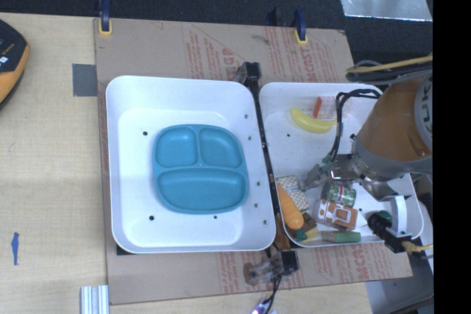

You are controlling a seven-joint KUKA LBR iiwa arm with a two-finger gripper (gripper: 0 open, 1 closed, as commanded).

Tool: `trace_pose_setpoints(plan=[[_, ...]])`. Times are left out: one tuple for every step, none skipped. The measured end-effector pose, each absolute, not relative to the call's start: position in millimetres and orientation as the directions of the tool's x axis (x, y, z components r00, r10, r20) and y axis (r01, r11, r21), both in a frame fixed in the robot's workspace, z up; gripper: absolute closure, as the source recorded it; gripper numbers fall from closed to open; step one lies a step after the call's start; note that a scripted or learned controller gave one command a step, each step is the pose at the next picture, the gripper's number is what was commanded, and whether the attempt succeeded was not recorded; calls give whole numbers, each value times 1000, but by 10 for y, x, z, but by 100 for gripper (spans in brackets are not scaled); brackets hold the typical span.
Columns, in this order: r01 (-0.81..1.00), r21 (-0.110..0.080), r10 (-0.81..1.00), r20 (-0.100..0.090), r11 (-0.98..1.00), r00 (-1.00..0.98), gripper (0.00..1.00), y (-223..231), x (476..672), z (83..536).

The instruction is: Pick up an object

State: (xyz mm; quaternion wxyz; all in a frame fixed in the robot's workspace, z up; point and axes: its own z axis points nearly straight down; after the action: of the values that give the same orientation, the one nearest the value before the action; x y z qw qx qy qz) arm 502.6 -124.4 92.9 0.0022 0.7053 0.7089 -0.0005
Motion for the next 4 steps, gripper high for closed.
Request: trace_pose_setpoints(plan=[[1000,2,1000,-2,8,-8,100,-1254,5053,1033],[1000,2,1000,-3,8,-8,0,-1254,5052,1029],[1000,2,1000,0,7,-7,0,-1123,5759,919],[1000,1,1000,-1,5,-5,0,-1196,6403,924]])
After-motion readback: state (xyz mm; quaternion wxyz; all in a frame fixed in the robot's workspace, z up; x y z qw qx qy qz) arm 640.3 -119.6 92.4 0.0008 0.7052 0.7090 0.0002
